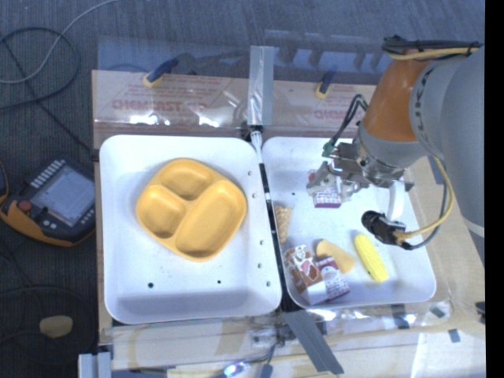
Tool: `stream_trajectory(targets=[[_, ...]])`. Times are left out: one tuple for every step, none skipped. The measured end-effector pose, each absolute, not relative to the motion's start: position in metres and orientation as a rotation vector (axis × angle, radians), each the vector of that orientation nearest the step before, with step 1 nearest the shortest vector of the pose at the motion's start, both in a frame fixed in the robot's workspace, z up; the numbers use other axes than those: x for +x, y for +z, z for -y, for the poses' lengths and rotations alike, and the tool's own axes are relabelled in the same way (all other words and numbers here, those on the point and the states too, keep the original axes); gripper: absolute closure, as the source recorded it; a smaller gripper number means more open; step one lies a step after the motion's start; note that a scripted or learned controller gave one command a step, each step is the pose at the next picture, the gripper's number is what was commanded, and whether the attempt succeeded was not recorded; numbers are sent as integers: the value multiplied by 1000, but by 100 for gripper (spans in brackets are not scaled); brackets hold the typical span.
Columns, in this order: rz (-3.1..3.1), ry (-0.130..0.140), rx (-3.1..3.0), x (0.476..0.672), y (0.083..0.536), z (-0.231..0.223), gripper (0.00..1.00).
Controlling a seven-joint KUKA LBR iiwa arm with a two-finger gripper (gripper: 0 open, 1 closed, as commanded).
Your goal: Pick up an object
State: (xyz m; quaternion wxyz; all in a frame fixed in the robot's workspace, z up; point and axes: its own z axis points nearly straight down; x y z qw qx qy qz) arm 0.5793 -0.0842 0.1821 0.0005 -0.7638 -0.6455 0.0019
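My gripper (337,173) hangs over the upper middle of the right bin (421,286). A small white and pink packet (327,198) lies right under it, at its lower left; whether they touch I cannot tell. Lower in the same bin lie a yellow corn cob (371,257), a yellow-orange wedge (335,252) and a red and white snack packet (313,271). A thin tan piece (281,220) rests against the bin's left wall.
The left bin (126,290) holds a yellow divided plate (191,208). A black cable (394,231) loops from the arm over the right bin's right side. A handheld control pendant (49,203) lies on the floor at far left.
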Motion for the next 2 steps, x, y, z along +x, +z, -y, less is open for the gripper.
stream_trajectory(targets=[[2028, 11, -2395, 580, 189, 84, 100], [1741, 8, -2617, 538, 293, 135, 100]])
